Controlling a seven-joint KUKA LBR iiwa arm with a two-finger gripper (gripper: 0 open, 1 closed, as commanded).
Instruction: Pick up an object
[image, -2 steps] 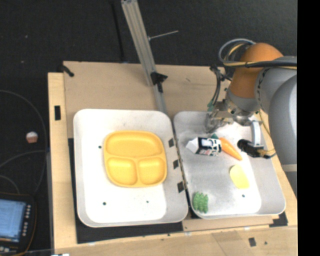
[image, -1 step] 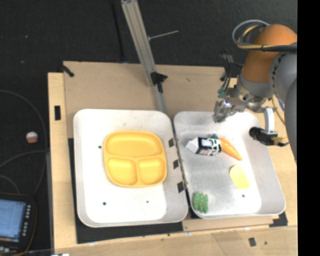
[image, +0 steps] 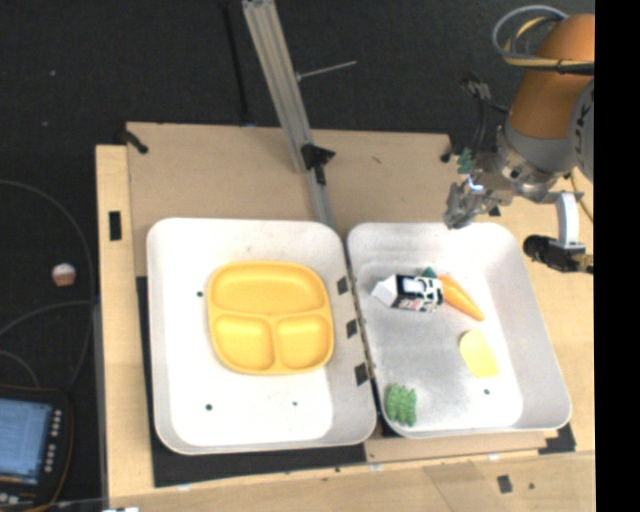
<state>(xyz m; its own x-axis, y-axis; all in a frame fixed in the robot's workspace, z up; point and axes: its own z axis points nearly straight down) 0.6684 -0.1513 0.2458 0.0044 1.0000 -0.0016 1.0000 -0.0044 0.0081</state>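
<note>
Orange carrot (image: 463, 297) lies in the right bin (image: 520, 270), its thick end touching a small white carton (image: 410, 292) to its left. Below the carrot sits a yellow lemon-like piece (image: 479, 353), and a green broccoli-like piece (image: 401, 402) lies near that bin's lower left corner. The gripper (image: 461, 212) hangs over the bin's far rim, up and right of the carton and well apart from all four things; whether it is apart or together I cannot tell, and nothing shows in it. In the left bin (image: 175, 300) rests a yellow divided tray (image: 269, 316). Both bins sit on a tan wooden worktop (image: 200, 170). A grey metal post (image: 285, 95) slants up from between the bins. Around the worktop is dark floor, with cables and a small screen (image: 25, 438) at lower left.
</note>
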